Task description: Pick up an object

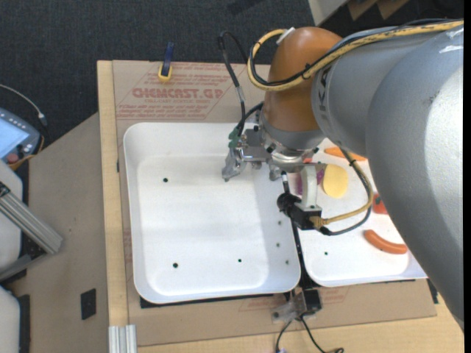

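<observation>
the gripper (234, 166) hangs over the left bin (147, 197) near its 1 o'clock corner; whether its jaws are spread or pressed together cannot be told. in the right bin (353, 271) lie a yellow object (336, 182) and, toward 4 o'clock, an orange object (385, 243). both bins rest on the worktop (184, 94).

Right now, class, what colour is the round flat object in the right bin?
Yellow, seen in the camera view.
</observation>
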{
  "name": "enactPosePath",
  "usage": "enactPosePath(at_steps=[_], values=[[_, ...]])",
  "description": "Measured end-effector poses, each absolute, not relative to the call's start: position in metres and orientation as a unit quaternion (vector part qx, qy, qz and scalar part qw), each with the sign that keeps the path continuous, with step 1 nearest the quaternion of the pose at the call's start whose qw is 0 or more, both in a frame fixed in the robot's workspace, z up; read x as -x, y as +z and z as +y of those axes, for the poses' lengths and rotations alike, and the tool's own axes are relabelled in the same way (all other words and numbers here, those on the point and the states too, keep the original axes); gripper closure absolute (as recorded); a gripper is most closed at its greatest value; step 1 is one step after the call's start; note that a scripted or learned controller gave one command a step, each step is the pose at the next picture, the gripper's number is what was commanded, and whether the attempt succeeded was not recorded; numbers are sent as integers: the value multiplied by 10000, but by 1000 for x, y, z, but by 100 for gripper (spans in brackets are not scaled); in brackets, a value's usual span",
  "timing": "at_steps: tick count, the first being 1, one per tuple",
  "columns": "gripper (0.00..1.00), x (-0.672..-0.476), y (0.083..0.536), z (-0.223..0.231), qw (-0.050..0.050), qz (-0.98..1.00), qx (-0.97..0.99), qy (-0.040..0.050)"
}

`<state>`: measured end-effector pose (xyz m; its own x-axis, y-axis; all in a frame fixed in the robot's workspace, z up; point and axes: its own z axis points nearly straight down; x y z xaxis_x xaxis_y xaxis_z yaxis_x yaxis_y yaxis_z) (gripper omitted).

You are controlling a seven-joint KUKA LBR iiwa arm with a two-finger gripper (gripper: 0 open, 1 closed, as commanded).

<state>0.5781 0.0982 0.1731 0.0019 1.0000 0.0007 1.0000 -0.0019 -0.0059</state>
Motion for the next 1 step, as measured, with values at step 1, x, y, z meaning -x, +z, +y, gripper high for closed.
enactPosePath(at_steps=[1], values=[[100, -581, 182, 98, 7, -7066, 7076, 2]])
